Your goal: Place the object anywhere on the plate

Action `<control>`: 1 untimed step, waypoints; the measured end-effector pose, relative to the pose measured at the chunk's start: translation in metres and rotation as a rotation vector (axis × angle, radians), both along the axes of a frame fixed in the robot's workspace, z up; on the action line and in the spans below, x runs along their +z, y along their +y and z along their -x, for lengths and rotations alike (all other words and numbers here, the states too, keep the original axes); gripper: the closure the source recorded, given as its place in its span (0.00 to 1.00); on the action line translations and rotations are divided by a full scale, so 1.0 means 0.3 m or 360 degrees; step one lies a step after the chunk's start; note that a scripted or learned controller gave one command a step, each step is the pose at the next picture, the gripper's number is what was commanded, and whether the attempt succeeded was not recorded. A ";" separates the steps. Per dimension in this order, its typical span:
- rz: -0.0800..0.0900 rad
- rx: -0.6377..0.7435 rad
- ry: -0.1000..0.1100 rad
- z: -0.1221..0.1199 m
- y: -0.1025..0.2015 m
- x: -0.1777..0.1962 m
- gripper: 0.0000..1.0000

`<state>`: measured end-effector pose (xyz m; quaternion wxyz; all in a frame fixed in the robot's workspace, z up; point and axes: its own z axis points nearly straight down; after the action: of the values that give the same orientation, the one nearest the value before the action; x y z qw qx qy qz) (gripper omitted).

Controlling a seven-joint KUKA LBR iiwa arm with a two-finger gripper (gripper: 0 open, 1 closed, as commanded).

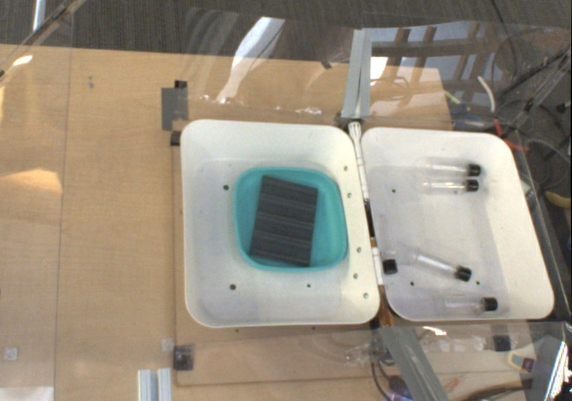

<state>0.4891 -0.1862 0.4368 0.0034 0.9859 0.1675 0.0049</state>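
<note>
two bins: we note a left bin [268, 301] and a right bin [527, 292], both shallow and white, side by side on the wooden bench [89, 238], their inner rims almost touching.
left bin contents: we find a teal plate [332, 225] near its middle.
object: we record a dark ribbed block [284, 221] lying flat on the teal plate, tilted slightly off square, inside the plate's rim.
right bin contents: we count several clear tubes with black caps; a pair [451, 177] lies near the far side, one [438, 264] lies slantwise nearer the front, one [469, 304] lies by the front rim.
small item: we see a black cap [389, 266] near the right bin's left wall.
gripper state: we cannot tell.
surroundings: we note cables [536, 91] at the far right corner.
</note>
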 end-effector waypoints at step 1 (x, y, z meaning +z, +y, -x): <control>-0.0004 -0.0202 0.0003 0.002 -0.063 -0.002 0.00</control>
<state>0.4884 -0.2053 0.4362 0.0023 0.9945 0.1047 0.0039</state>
